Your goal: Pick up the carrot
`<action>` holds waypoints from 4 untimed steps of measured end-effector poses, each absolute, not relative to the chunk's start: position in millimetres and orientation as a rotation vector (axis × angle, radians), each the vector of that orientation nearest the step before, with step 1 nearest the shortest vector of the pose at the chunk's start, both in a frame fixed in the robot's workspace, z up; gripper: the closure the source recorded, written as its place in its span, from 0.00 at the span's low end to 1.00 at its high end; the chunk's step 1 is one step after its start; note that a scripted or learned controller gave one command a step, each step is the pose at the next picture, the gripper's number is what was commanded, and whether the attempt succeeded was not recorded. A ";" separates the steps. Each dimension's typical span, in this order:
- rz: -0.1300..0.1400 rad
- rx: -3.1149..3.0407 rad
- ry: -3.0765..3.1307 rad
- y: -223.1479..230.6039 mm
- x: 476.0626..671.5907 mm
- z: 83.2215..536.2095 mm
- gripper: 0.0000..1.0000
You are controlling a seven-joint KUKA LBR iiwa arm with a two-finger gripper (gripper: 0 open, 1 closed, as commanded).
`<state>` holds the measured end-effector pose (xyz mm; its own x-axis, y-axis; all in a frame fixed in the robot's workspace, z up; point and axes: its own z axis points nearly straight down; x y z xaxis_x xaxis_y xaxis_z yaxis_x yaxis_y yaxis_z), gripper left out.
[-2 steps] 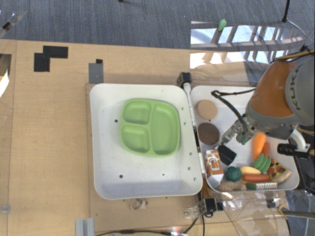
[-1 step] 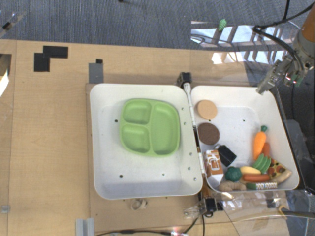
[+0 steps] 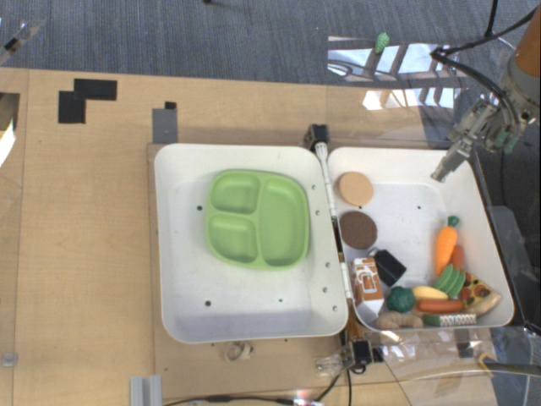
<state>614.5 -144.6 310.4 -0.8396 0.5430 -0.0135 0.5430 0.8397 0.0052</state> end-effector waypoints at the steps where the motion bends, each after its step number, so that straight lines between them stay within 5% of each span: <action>1: -0.002 0.938 2.996 -191.2 593.9 212.7 0.00; 2: 0.001 0.904 2.989 -206.2 605.3 90.7 0.00; 3: 0.001 0.890 2.986 -204.0 608.0 102.9 1.00; 4: 0.001 0.889 2.987 -203.7 607.7 102.3 0.00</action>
<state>607.7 -203.7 102.3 -0.8369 0.5469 -0.0235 0.5469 0.8372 0.0076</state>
